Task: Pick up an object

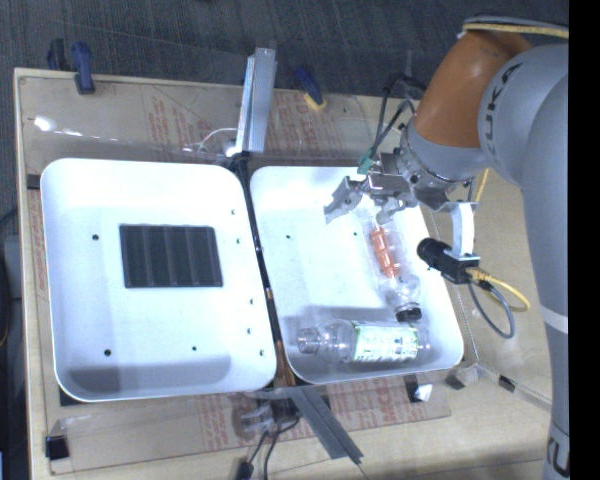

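Two bottles lie in the right bin (310,268). A clear plastic bottle with a green label (365,342) rests on its side along the front wall. A smaller clear bottle with orange contents (387,258) lies lengthwise near the right wall, its dark cap toward the front. My gripper (358,208) hangs over the back of the right bin, just behind the orange bottle's far end. It stands open, with nothing between its fingers (336,205). A dark grey ridged slab (170,256) lies flat in the left bin (90,348).
A metal divider post (255,103) rises at the back between the bins. Blue clamps (80,63) hold the bench's back edge. Cables and a yellow wire (500,293) hang beside the right bin's right wall. A bracket (320,423) juts out at the bench's front.
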You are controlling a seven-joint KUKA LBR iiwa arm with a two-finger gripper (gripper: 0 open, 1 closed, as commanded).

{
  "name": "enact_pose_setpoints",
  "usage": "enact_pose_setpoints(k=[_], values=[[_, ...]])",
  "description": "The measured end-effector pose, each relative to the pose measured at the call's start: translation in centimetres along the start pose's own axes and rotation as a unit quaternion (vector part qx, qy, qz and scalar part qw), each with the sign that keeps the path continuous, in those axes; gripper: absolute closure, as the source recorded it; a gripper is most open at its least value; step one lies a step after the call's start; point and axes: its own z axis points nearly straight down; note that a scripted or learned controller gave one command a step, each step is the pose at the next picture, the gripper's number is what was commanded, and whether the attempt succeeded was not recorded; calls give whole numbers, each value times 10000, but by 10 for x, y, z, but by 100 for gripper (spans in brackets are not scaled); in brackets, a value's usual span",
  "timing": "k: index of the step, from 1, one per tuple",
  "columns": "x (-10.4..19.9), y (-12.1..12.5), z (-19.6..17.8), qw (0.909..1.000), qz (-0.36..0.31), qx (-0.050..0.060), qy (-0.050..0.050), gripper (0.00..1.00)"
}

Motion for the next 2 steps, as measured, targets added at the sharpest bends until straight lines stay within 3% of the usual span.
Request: enact_pose_setpoints(k=[1,2], values=[[-51,-24,8,10000,-13,10,8,0],[-47,8,17,9988,-481,-13,7,0]])
